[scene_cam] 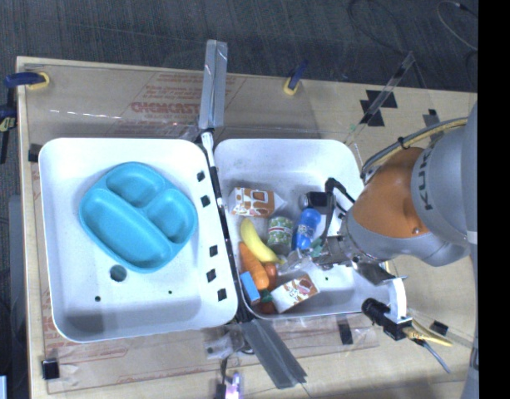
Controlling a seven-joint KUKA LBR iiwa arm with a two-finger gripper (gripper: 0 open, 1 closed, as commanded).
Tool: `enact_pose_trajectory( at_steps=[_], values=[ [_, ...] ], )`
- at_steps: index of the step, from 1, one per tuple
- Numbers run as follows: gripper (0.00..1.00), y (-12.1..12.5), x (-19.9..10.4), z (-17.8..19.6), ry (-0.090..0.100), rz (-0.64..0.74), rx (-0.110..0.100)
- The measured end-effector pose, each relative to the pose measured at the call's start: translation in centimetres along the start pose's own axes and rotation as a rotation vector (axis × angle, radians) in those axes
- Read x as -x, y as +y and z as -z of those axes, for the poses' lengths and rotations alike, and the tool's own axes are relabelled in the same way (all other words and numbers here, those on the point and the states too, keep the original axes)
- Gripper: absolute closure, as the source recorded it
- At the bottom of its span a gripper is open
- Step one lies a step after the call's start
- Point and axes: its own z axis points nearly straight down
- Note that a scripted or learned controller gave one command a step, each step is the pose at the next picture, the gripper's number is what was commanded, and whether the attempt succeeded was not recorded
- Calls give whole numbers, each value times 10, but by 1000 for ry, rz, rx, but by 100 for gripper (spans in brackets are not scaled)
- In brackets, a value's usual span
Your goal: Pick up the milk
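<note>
On the left of the wooden tabletop (113, 98) sits a shallow white plastic bin (59, 306), and in it lies a light blue divided plastic plate (138, 214) with a small dark round object (117, 274) just below it.

The second shallow white bin (279, 160) stands just beside it on the right, holding a cluster of toy groceries. A small white and brown carton (253, 200) lies near the top of the heap. Below it are a yellow banana (255, 241) and an orange carrot-like piece (256, 264), with a green-labelled can (279, 231) and a blue plastic bottle (307, 229) to their right. The milk, a white carton with a brown and red print (294, 292), lies tilted at the bin's lower edge.

The gripper (321, 252) is just above the milk carton, beside the blue bottle; whether it is released or clenched cannot be told. The grey arm with its orange band (388, 206) reaches in from the right.
</note>
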Motion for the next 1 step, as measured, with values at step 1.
enact_pose_trajectory(
  at_steps=[1],
  values=[
    [0,2,-28,68,0,-163,3]
  ],
)
